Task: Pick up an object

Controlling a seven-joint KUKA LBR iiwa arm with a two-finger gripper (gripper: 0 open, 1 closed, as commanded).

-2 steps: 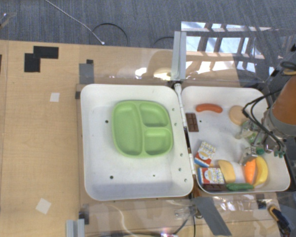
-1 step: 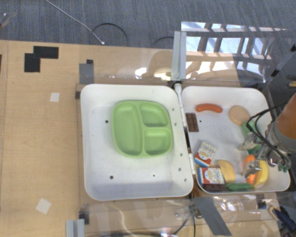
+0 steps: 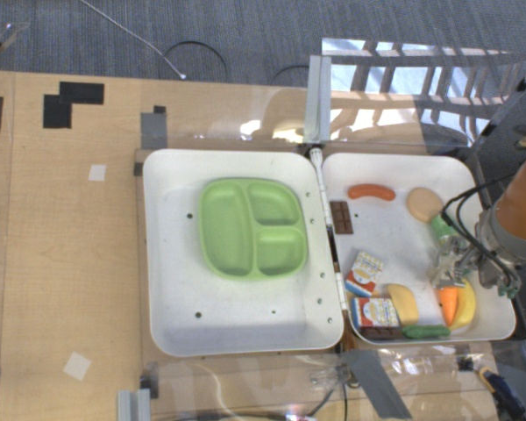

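Pale wood makes up the worktop (image 3: 61, 261) you are looking down on, and it carries two white bins side by side. The left bin (image 3: 175, 323) holds a green divided plate (image 3: 250, 228), lying flat near its middle. The right bin (image 3: 390, 222) holds all the small items: a red sausage (image 3: 371, 192) near the far wall, a tan bun-like piece (image 3: 424, 203) beside it, a brown bar (image 3: 340, 217) against the dividing wall, two small printed cartons (image 3: 366, 273) (image 3: 374, 310), a yellow piece (image 3: 404, 303), a green pod (image 3: 425, 331), and a banana (image 3: 465, 305) touching a carrot (image 3: 450, 303) in the near right corner.

By your task, nothing looks picked yet: every item seems to rest on the bin floor, so the grasp and lift are left to do.

The arm (image 3: 517, 209) reaches in from the right, wrist pointed down over the near right corner. The gripper (image 3: 456, 268) sits low, just above the banana and carrot. You cannot tell how wide the fingers stand; they are too cluttered with cable to read, and nothing is visibly between them.
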